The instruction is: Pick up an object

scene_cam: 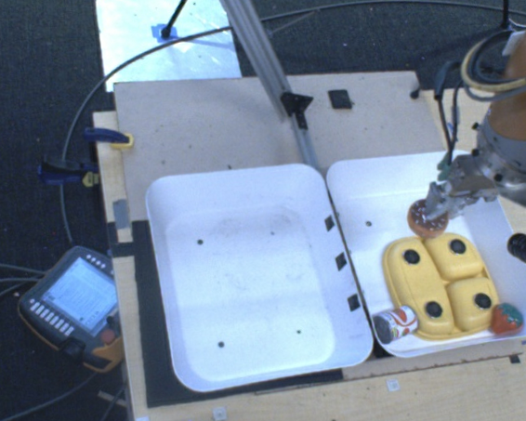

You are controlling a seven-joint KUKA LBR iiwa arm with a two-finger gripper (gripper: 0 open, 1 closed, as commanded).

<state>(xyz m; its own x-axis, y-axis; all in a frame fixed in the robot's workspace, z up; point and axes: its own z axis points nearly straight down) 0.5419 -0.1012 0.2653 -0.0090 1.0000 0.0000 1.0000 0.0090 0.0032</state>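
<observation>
The right bin (365, 203) holds four things (yellow tray (439, 286), can (395, 323), strawberry (507, 318), doughnut (427, 220)); end effector (440, 203) grip unclear.

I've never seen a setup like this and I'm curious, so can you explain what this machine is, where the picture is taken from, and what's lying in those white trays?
One camera above the bench looks down at a slant. The grey and orange machine on the right is a robot arm; its tool hangs over the right bin, right at a small brown ring-shaped object. Whether it grips the ring I cannot tell. That bin also holds a yellow block toy, a small can lying on its side and a red strawberry-like toy. The left bin sits beside it. The handheld controller lies left of the bench.
</observation>
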